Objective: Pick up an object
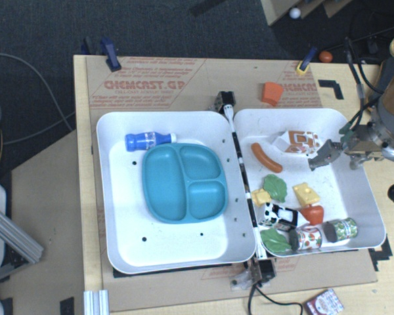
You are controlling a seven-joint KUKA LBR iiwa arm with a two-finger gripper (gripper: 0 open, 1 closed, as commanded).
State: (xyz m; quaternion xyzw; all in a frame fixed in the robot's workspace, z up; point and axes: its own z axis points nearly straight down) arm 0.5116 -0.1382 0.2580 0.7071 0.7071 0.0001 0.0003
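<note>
The grey two-finger tool [323,157] hovers empty, fingers apart, over the right shallow white plastic bin [364,195]; seemingly poised beside the white-and-orange carton [301,141] to choose a pick.

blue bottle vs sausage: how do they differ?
Bin: the blue bottle lies in the left bin, just above the blue divided plate; the sausage lies in the right bin among other small items.
Colour: the bottle is blue with a white cap end; the sausage is orange-red.
Pose: the bottle lies about level across the view; the sausage runs diagonally.
Shared: both are elongated, lying flat.
</note>
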